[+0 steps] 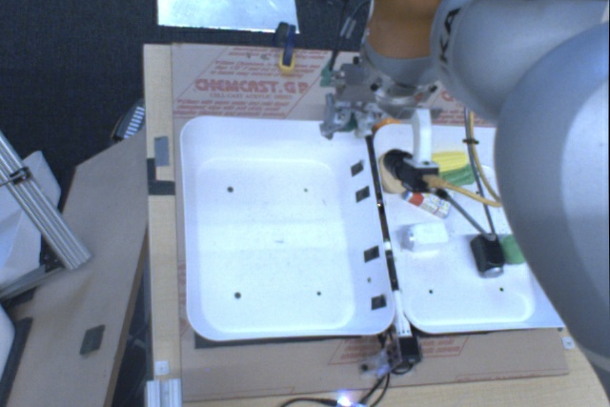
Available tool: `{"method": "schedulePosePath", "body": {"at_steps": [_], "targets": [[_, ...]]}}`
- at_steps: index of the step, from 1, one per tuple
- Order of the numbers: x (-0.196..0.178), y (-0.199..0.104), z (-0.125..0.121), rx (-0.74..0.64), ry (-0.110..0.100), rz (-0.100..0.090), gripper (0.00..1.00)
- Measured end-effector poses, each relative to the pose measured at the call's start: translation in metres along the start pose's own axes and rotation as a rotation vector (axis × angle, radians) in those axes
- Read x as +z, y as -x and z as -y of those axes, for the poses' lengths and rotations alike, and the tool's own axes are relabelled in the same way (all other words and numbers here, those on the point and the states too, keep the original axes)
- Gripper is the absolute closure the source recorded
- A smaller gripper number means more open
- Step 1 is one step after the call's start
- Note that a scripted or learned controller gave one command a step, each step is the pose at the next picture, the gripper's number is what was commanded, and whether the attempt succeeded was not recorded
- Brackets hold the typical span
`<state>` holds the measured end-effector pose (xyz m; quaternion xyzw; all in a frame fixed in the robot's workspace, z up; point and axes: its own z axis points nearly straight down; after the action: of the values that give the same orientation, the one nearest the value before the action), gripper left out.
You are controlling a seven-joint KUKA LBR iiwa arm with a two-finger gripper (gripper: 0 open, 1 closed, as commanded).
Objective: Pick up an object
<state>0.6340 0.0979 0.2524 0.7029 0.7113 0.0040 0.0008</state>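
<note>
Over right bin [515, 305], jaws' state unclear; marker [426, 201] long axis runs left-right.

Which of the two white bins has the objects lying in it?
The right bin, the one under the arm. It holds a black block, a small white piece and yellow and green items. The left bin shows only small dark dots on its floor.

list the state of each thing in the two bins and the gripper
left bin: flat on the bench, nothing seen in it
right bin: flat, holds several small items
gripper: over the bins' far edge, nothing seen held
yellow and green items: lying at the far side, partly behind the arm
small black item: lying loose
white block: lying loose
</note>
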Motion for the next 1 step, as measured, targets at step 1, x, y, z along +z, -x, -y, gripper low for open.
{"method": "schedulePosePath", "body": {"at_steps": [1], "targets": [[-0.1077, 0.1281, 0.0459, 0.022, 0.005, 0.009, 1.0]]}}
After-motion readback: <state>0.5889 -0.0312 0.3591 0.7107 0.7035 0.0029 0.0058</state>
